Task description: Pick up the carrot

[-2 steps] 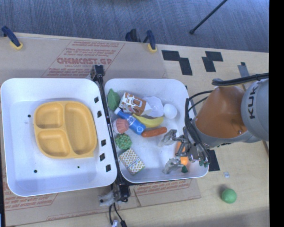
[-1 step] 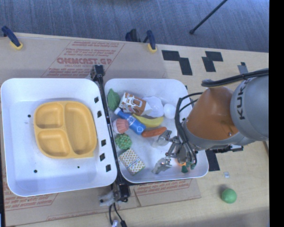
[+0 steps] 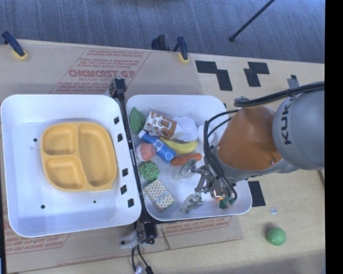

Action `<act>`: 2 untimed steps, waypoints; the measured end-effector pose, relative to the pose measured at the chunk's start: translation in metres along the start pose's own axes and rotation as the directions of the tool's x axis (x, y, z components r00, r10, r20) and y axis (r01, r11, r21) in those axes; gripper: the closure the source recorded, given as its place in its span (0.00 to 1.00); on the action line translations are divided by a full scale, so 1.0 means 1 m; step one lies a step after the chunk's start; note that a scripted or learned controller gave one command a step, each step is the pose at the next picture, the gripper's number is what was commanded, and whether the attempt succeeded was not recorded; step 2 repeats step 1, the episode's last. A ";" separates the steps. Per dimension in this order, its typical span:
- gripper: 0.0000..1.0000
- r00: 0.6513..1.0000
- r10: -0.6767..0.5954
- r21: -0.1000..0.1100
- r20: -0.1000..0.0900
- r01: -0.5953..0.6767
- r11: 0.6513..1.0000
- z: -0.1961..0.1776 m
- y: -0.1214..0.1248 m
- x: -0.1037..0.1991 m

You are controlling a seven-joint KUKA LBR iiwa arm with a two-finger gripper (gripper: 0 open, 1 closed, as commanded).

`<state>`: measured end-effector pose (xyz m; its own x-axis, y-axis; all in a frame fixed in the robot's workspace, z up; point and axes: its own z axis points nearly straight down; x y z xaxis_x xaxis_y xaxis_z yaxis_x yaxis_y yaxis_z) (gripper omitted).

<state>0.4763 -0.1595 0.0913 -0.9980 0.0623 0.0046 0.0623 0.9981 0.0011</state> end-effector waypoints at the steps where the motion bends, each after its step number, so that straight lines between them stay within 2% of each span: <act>1: 0.00 0.999 -0.049 0.002 0.006 0.049 0.999 -0.078 0.010 -0.056; 2: 0.00 0.999 -0.049 0.002 0.006 0.049 0.999 -0.078 0.010 -0.056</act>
